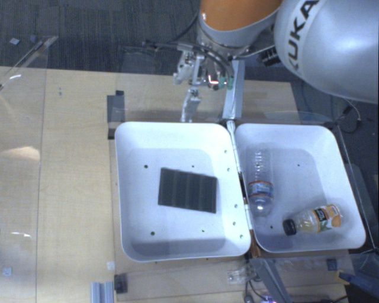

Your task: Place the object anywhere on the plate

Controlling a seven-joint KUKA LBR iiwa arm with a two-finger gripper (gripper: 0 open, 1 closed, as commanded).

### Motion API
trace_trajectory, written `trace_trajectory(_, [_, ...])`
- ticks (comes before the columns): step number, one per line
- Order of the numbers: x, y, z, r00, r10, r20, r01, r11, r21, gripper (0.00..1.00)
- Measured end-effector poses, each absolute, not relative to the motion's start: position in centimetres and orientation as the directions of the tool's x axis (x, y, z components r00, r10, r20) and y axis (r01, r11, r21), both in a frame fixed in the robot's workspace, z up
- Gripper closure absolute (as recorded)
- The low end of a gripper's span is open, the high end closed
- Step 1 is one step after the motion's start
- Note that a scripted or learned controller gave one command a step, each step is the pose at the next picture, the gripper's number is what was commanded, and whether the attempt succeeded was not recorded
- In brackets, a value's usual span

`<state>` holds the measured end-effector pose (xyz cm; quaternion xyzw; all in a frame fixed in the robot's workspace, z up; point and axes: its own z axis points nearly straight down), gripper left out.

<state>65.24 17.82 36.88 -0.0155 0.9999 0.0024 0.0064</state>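
The arm [331, 41] reaches in from the upper right, its orange band [237, 13] at the top edge. The gripper [210, 112] hangs above the far rims of the two bins, where they meet. Its two fingers [189, 106] point down, well apart and released, with nothing between them.

The left bin [127, 177] holds the plate [188, 190], a dark, flat, ribbed rectangle lying near the middle of the floor.

The right bin [349, 171] holds two bottles. The clear bottle [259, 183] is see-through plastic with a bluish label band, lying lengthwise close to the left wall. The juice bottle [312, 219] lies on its side near the front right corner, with a black cap pointing left, pale yellow contents and an orange-and-dark label. The two are apart, and both are well apart from the plate.
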Motion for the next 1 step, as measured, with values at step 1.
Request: trace_trajectory(1, [66.92, 20.82, 42.95, -0.996, -0.090, -0.013, -0.090, 0.996, 0.004, 0.00])
